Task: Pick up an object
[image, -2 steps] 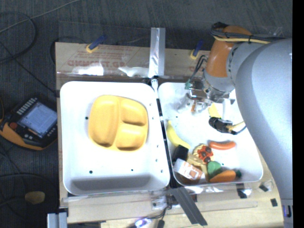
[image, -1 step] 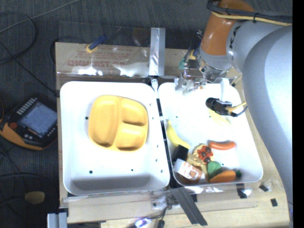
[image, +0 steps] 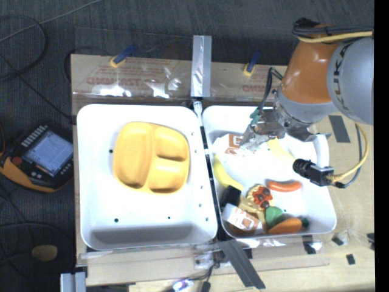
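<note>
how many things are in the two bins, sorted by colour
Yellow: 2, the divided tray in the left bin and the banana in the right bin
Orange or red: 2, the sausage and the carrot
Black: 1, a block
Mixed print: 3, a small packet, a toy and a carton
Total: 8 that can be told apart

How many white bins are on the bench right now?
2. The left bin holds a yellow divided tray. The right bin, beside it, holds a pile of small toy foods, with the arm's gripper reaching into its far end.
</note>
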`<state>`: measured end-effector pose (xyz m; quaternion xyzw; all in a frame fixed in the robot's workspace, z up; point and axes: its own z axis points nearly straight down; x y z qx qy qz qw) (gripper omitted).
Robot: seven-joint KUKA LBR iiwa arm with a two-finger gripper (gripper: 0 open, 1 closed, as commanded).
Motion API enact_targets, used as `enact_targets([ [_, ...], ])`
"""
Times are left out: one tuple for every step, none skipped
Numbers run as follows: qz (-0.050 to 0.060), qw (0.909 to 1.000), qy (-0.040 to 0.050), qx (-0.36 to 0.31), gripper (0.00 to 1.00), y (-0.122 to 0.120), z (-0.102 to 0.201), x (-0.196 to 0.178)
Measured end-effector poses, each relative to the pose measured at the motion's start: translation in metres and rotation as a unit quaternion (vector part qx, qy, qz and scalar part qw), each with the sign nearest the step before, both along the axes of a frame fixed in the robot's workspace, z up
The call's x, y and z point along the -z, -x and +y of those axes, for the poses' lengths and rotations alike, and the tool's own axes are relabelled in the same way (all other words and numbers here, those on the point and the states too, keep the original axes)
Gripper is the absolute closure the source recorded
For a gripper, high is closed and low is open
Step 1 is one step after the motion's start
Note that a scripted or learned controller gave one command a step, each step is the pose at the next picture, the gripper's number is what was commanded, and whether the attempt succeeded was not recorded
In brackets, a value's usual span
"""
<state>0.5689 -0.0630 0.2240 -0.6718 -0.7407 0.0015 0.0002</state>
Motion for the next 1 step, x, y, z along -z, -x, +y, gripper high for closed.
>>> enact_targets([
  [0.0,0.9997,0.0007,-0.023,1.0,-0.0695,-0.0178,0.0114],
])
